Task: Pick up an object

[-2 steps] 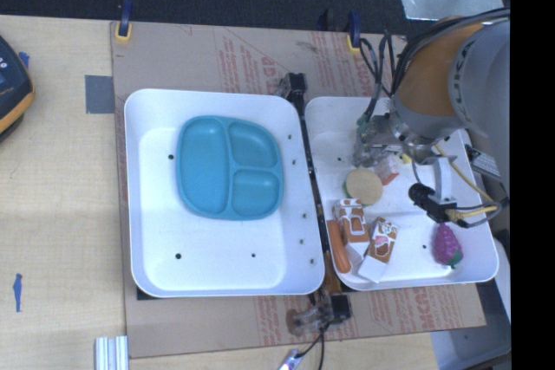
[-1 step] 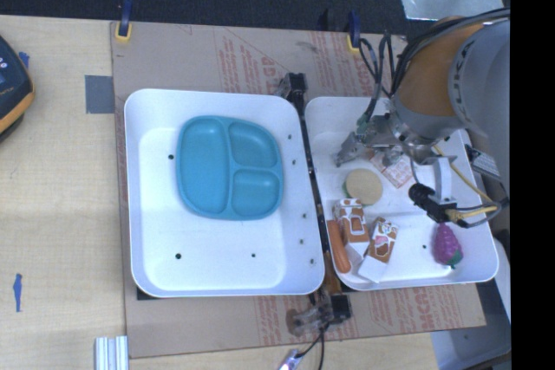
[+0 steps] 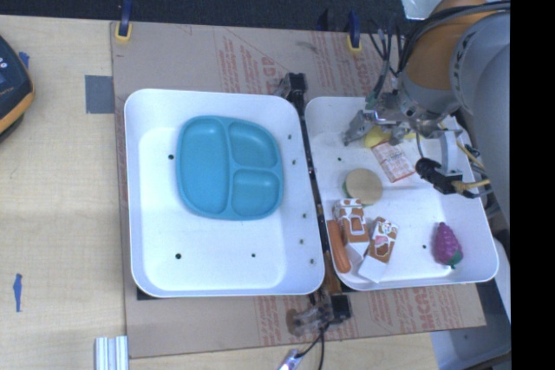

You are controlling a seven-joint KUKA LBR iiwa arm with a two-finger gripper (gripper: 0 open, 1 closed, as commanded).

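Note:
My gripper (image 3: 368, 127) is low over the far left part of the right bin (image 3: 486, 273), reaching in from the right under the orange-banded wrist. A small yellow object (image 3: 375, 138) lies right at its tip, partly hidden by it. Just in front lies a white and red packet (image 3: 393, 161). A round tan and green disc (image 3: 362, 185) sits in the bin's middle. Two small brown and white cartons (image 3: 350, 217) (image 3: 382, 240) and an orange carrot-like stick (image 3: 338, 246) lie near the front left wall. A purple grape bunch (image 3: 447, 243) rests at the front right.
The left bin (image 3: 156, 264) holds a blue divided plate (image 3: 230, 166). Black clips (image 3: 296, 84) join the bins at the back and front. Cables (image 3: 451, 178) hang from the wrist over the right bin's right side. A yellow and black device (image 3: 10, 91) lies at the far left.

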